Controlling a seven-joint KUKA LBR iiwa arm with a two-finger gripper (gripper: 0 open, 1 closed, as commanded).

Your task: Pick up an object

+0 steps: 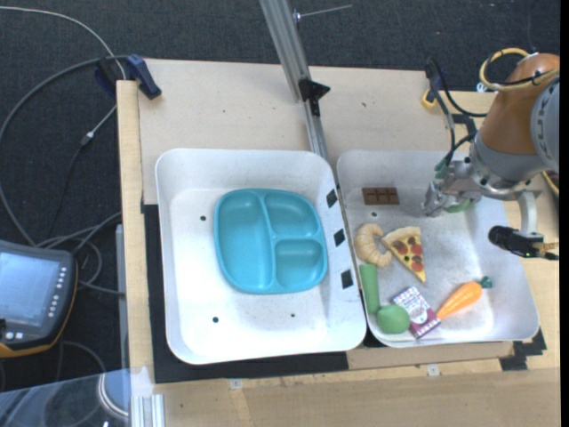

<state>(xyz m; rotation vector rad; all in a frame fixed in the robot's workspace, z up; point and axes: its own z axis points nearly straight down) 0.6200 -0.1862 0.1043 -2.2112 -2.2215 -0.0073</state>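
Presently: gripper (442, 199) low at the right bin's (524, 323) far edge, a green item (459, 205) just beside it; jaw state cannot be told. Right bin holds chocolate bar (380, 196), croissant (372, 245), pizza slice (408, 252), carrot (461, 299), purple packet (418, 310). Left bin (178, 238) holds blue tray (269, 240).

A green object (459, 205) lies partly hidden near the right bin's (524, 318) far right corner.

Pincer (442, 199) tips blurred; green obj (459, 205) beneath mostly hidden; arm (524, 118) cut off.
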